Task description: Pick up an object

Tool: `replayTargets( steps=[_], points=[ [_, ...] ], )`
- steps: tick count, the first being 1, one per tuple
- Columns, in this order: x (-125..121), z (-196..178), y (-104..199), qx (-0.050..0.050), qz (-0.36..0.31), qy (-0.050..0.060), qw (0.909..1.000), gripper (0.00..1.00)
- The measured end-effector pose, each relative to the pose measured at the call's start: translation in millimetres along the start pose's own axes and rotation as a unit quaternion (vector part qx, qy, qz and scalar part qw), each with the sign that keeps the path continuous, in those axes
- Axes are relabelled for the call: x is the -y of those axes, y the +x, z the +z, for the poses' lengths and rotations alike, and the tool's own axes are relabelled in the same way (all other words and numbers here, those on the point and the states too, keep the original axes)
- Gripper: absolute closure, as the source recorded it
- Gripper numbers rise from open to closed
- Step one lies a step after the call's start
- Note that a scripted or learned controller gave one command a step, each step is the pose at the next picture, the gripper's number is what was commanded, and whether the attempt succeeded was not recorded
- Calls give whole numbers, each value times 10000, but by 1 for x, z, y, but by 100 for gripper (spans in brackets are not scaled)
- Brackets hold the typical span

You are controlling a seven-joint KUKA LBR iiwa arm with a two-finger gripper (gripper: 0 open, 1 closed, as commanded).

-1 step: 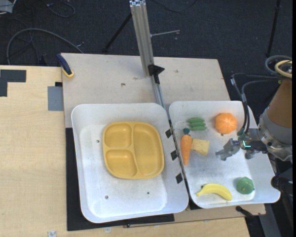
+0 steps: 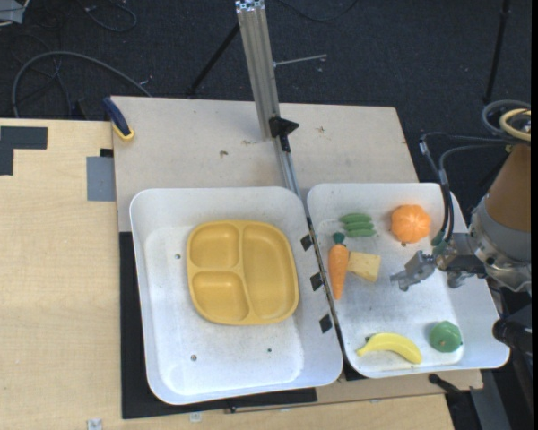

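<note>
Nearest the camera lie one banana [image 2: 390,348] and one green pepper [image 2: 445,336] in the right bin [image 2: 484,358]. Farther back are one carrot [image 2: 338,270], one cheese wedge [image 2: 366,266], one bean pod [image 2: 358,225] and one orange [image 2: 411,223]. The gripper [image 2: 415,271] is seen hovering, fingers narrowly apart, nothing held. Approach is judged underway; descent onto one object is needed. One yellow divided plate [image 2: 243,271] occupies the left bin [image 2: 152,330].
</note>
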State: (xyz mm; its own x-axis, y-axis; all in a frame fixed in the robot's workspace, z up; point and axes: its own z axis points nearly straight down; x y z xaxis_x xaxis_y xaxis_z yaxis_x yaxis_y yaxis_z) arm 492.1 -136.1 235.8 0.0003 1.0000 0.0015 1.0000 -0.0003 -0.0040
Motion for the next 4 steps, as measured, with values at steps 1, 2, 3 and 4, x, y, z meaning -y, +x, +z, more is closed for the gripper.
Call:
replayTargets(
  steps=[1,2,3,4],
  points=[
    [2,64,0,-4,1,16,10000,0],
    [2,111,9,-7,1,18,10000,0],
    [2,149,10,1,3,-6,10000,0],
    [1,136,6,21,37,-33,10000,100]
  ],
)
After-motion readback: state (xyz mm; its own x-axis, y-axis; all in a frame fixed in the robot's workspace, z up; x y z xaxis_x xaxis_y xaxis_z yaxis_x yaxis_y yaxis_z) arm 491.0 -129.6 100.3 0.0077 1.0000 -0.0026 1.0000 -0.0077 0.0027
